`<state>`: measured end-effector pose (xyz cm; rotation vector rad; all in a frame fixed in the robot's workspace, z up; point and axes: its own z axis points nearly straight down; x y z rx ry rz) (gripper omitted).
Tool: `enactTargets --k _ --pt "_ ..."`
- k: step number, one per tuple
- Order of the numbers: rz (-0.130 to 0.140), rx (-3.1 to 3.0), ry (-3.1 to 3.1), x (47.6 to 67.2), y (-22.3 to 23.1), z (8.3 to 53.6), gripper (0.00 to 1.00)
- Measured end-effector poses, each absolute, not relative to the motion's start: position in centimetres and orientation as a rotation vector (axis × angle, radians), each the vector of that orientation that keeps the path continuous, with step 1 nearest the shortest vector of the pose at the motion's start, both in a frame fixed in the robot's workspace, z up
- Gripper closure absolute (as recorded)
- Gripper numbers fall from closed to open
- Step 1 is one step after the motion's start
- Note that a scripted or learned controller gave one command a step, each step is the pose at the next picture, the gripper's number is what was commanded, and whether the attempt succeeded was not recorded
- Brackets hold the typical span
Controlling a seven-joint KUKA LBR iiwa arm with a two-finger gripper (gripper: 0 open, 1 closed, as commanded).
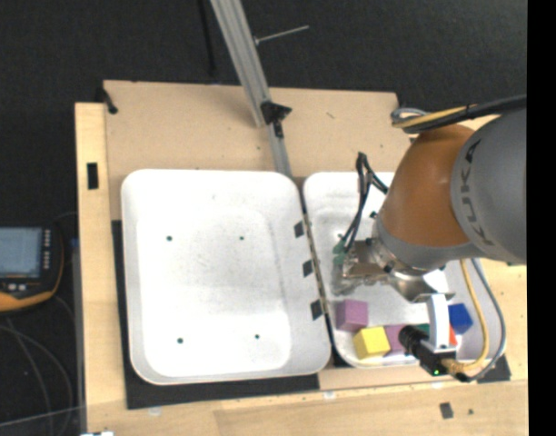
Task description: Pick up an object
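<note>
The surface (242, 125) carries two white bins: the left bin (214, 275) and the right bin (325, 198). The arm (441, 198) covers most of the right bin. Its pincer (351, 266) hangs near the bin's left wall; its state I cannot tell. Below lie three blocks: one purple block (352, 313), one yellow block (372, 341), one blue block (460, 318).

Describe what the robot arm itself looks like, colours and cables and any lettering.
The arm is bulky and rounded: a grey shell with pale KUKA lettering, then a broad orange band. Dark cables run down toward the metallic end effector, which has green wiring beside it.
</note>
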<state>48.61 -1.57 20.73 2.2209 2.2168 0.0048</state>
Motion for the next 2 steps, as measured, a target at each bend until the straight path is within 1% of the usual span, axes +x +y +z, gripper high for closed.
enactTargets --k 1,2 --pt "0.014 2.208 2.226 53.3 4.2 29.4 1.0" --pt "0.013 2.209 2.227 55.0 8.9 35.8 1.0"
